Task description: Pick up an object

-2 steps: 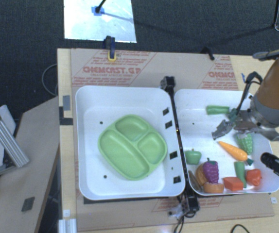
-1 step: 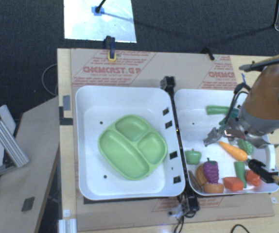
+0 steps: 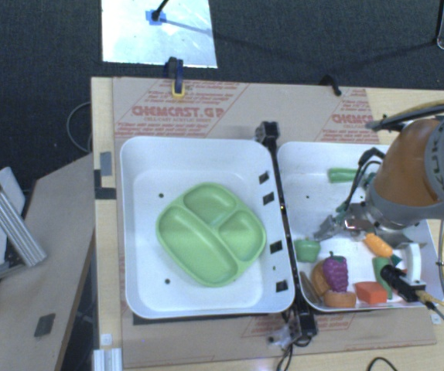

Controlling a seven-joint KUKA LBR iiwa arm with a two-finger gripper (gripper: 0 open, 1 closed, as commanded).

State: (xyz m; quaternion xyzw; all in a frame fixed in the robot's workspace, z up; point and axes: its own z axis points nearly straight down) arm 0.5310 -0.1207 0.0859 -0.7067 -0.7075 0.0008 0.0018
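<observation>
Claw [image 3: 338, 224] sits low in the right bin [image 3: 307, 168], middle right of the frame; whether it's wide or narrow, can't tell. Just below it: green cup [image 3: 308, 249], purple grapes [image 3: 335, 271], carrot [image 3: 377, 245], red block [image 3: 370, 291]. A green piece [image 3: 341, 175] lies above. Left bin [image 3: 141, 168] carries a green divided plate [image 3: 210, 234].

Toy food crowds my right bin's [image 3: 299, 178] near corner: purple grapes [image 3: 335, 272], red block [image 3: 370, 292], orange carrot [image 3: 377, 245], small green piece [image 3: 307, 250]; another green piece [image 3: 341, 175] lies far back.
</observation>
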